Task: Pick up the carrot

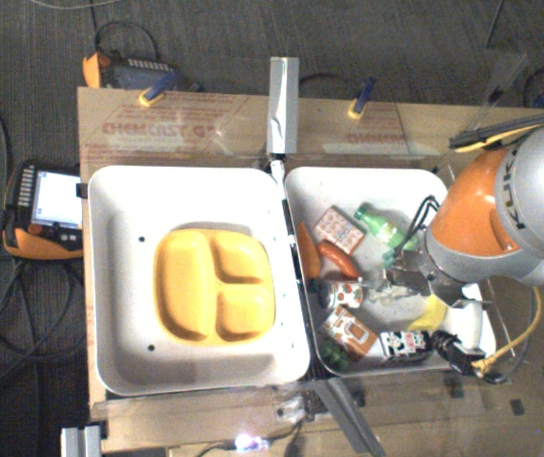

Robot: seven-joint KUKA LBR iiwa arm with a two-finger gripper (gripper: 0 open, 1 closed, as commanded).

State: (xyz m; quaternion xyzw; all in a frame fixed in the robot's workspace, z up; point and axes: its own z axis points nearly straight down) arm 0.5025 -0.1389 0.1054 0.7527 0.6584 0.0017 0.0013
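Dark carpet strewn with loose cables, and on it a cardboard-topped desk (186,127) bearing two white bins side by side. Left bin (110,255): just a yellow divided tray (216,286), lying flat in the middle, probably set there as a drop-off spot. Right bin (367,177): crowded with small packs, likely heaped that way to make picking a test. Carrot (306,248), judged to be the slim orange piece, lying lengthwise close along that bin's left wall, just beside a stubbier red-orange item (339,260) and near a small box (337,228). Further right a green bottle (377,224); below, a can (347,295) and a carton (351,332), with something yellow (431,313) toward the arm. Arm (486,222) reaching in from the right, its orange band over the bin's right half and its wrist low among the clutter at mid-bin, well apart from the carrot. Cannot tell whether jaws stand wide or narrow: too small and lost against the packs. Nothing seen clamped, so no hold claimed. Seems an early stage, with the approach not yet lined up. Awkward spot for a grasp: wall on one side, neighbour on the other, so little room to straddle. Risk of nudging the red-orange item or scraping the wall.
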